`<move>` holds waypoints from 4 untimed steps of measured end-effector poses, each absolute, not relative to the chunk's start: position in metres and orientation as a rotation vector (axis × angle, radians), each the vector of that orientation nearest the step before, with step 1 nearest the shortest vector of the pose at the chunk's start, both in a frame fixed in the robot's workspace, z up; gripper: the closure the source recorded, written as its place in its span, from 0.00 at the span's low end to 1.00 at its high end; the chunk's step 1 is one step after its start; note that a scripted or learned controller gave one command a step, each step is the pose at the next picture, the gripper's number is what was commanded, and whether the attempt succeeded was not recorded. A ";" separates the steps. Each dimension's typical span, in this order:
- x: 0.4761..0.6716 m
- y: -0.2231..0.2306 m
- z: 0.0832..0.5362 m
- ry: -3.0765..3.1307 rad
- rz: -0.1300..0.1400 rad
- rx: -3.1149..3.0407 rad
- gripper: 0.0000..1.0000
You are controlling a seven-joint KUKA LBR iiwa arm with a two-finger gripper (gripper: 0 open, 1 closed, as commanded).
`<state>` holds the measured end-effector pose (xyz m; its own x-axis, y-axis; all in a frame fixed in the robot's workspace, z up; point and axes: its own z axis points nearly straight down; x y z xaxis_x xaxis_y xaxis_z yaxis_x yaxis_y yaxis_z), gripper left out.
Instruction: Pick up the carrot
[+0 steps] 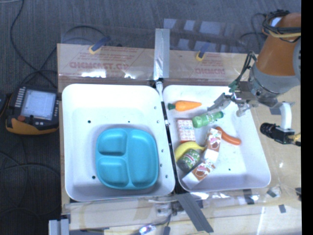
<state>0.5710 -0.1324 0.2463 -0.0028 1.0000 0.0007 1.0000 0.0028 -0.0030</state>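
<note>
Fingers [230,104] spread wide, holding nothing, hovering in the right bin [259,170]. Carrot [185,105] lies well off to their left, near the bin's far-left corner. Best approach: travel left over the green bottle [207,118], straddle the carrot's thick middle, descend, then close.

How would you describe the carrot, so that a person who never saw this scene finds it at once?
Look in the right white bin, at the far left corner, close to the wall between the two bins. The carrot lies there on its side, above the small pink box. It is plain orange with a green tip on its left end; the orange piece lower right has none.
</note>
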 end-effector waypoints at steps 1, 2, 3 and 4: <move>0.537 -0.140 0.173 -2.077 0.006 -2.354 0.00; 0.618 -0.119 0.155 -2.210 0.004 -2.231 0.00; 0.652 -0.069 0.184 -2.194 0.003 -2.248 0.00; 0.663 -0.095 0.103 -2.250 -0.014 -2.211 0.00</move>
